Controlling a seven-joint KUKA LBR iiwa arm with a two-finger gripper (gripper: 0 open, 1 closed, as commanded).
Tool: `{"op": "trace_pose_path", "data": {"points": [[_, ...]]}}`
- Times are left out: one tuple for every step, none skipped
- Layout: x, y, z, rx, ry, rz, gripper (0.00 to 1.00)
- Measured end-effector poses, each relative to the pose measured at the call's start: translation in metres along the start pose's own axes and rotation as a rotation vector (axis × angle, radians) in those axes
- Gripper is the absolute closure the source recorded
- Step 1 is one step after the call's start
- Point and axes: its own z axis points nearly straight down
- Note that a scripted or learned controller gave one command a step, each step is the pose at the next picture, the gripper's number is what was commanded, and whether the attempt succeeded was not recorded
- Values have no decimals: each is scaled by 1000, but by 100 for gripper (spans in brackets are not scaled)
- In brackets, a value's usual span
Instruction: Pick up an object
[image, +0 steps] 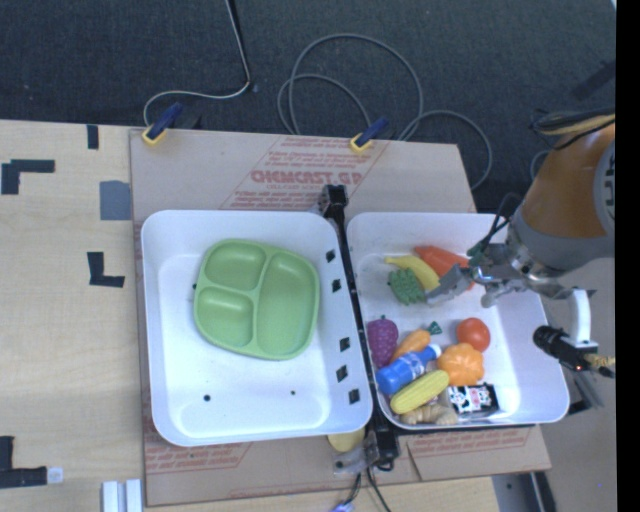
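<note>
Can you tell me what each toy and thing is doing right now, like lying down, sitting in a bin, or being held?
green plate: lying flat in the left bin
broccoli: lying in the right bin, at the gripper tip
banana: lying beside the broccoli
tomato: resting, untouched
corn: lying on its side
blue bottle: tipped over
gripper: low over the right bin, nothing seen held

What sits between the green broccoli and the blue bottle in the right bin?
In the camera view, the purple grapes and an orange carrot lie between the broccoli and the blue bottle.
</note>
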Motion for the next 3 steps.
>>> {"op": "trace_pose_path", "data": {"points": [[-29, -13, 111, -5, -4, 3, 0], [18, 64, 99, -7, 0, -7, 0], [24, 84, 106, -3, -2, -1, 0]]}}
